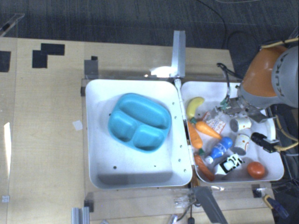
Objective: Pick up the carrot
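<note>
The carrot is an orange tapered piece lying in the right bin, left of centre, with its tip pointing down and to the right. My gripper hangs low over the back of that bin, just up and to the right of the carrot, beside a crinkled clear wrapper. The grey arm with its orange band reaches in from the right. Nothing can be seen held in the gripper.
Around the carrot lie a yellow banana, a second orange piece along the left wall, a blue bottle, a red piece, a tomato, a black-and-white object and two white cylinders. The left bin holds a blue divided plate.
</note>
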`<act>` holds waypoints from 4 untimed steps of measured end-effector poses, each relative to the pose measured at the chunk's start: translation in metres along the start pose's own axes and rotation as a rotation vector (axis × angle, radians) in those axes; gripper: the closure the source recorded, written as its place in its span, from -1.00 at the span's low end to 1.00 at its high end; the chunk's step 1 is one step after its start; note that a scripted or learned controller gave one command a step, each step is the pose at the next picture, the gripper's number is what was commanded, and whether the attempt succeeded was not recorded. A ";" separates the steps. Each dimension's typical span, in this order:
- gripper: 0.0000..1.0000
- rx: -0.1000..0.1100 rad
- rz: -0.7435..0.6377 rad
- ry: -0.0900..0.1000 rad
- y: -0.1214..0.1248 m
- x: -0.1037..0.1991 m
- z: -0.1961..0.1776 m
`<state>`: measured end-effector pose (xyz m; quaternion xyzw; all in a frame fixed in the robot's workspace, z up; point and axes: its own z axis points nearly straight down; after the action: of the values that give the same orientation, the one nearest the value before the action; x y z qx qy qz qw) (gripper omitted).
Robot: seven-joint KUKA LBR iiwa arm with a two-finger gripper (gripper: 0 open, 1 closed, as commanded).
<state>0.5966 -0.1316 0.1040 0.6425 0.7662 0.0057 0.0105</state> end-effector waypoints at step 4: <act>1.00 0.016 -0.004 0.008 -0.001 0.110 -0.083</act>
<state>0.5744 -0.0228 0.1860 0.6409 0.7676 0.0020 0.0023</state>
